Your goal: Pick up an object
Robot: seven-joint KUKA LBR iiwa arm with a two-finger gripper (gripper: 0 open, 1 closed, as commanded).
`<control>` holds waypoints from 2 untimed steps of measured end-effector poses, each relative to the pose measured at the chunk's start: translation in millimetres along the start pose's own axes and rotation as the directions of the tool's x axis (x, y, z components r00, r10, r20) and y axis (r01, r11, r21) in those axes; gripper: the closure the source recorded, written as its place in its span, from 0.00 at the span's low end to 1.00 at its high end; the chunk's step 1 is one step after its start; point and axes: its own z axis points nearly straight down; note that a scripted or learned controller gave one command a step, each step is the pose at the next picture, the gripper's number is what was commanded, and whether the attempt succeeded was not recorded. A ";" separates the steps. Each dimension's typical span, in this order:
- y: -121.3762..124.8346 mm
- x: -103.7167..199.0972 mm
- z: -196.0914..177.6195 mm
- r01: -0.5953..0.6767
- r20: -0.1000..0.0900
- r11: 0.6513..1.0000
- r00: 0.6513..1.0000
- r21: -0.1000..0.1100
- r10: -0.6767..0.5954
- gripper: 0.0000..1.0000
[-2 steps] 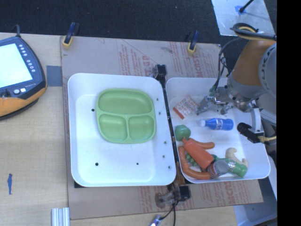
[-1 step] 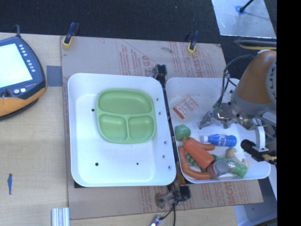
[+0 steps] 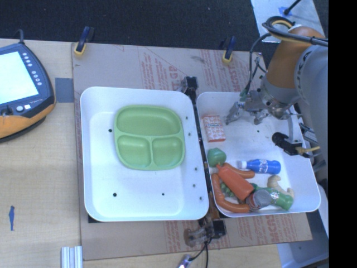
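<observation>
left bin (image 3: 95,149) holds a green divided plate (image 3: 149,137). right bin (image 3: 304,177) carries the clutter along its near side: orange carrot (image 3: 236,183), blue bottle (image 3: 262,165), green toy (image 3: 216,156), and a small orange packet (image 3: 213,128) near the divider. gripper (image 3: 249,114) hangs over the right bin's far end, prongs splayed apart, nothing between them.

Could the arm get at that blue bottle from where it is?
Probably yes. The bottle lies on top in the right bin, with bare floor between it and the gripper above the bin's far end. The orange toy beside it might crowd a grasp.
</observation>
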 end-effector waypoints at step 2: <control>-72.3 -51.7 -3.4 -0.001 0.001 1.000 1.000 0.000 0.001 0.00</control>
